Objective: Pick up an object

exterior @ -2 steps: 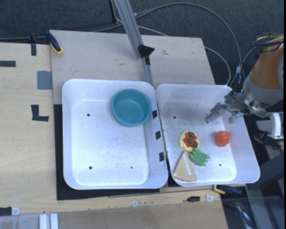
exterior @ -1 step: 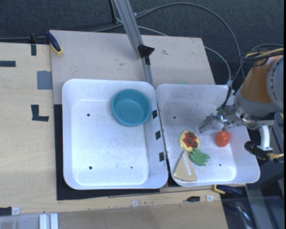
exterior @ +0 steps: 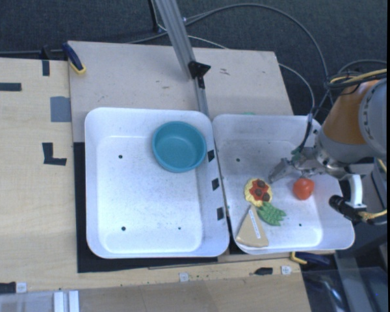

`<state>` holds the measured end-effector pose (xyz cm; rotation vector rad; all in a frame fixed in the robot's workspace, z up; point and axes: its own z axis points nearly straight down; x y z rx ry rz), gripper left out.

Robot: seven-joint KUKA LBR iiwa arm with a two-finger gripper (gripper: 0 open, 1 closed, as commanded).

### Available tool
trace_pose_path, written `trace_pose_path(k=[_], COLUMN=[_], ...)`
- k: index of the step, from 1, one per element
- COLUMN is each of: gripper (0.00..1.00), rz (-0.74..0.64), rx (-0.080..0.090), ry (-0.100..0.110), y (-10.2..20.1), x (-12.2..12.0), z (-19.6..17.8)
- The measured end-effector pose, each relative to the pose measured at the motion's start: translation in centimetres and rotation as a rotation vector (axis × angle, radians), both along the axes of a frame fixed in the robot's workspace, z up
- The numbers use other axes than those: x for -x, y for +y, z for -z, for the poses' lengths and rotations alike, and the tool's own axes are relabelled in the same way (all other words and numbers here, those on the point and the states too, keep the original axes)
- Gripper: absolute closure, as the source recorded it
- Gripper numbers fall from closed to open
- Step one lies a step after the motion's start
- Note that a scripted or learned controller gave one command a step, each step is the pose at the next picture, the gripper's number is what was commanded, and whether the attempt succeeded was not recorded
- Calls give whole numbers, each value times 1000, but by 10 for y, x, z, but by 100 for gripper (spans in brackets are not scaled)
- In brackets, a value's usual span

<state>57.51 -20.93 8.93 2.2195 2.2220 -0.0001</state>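
Gripper (exterior: pixel 287 168) first: it hangs low over the right bin (exterior: pixel 244 127), out toward that bin's right edge, and its two dark fingers stand spread, one reaching left, the other short by the wrist. Nothing sits between them. Just below and right of the fingers lies a small red tomato (exterior: pixel 303 188), round and glossy with a pale highlight on top, near the bin's right wall and apart from the fingertips. Moving left along the bin floor, there's a yellow flower-shaped piece (exterior: pixel 258 191) with red and dark spots at its middle, close under the left finger but not touching it. Tucked against its lower right is a green leafy piece (exterior: pixel 272 214), scalloped along the rim. Down at the bin's front edge rests a tan wedge (exterior: pixel 253 231), triangular, pointing up toward the flower piece. Behind the gripper, the grey arm (exterior: pixel 370 119) with its orange band climbs off past the bin's right side. Across the divide, the left bin (exterior: pixel 110 226) carries a teal bowl (exterior: pixel 179 146), upright, sitting near its back right corner.
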Motion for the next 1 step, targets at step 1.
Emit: trace_pose_path(k=[1], gripper=[100], rz=[0], rx=[1], ry=[-2], y=[-1], x=[-1], z=[-11])
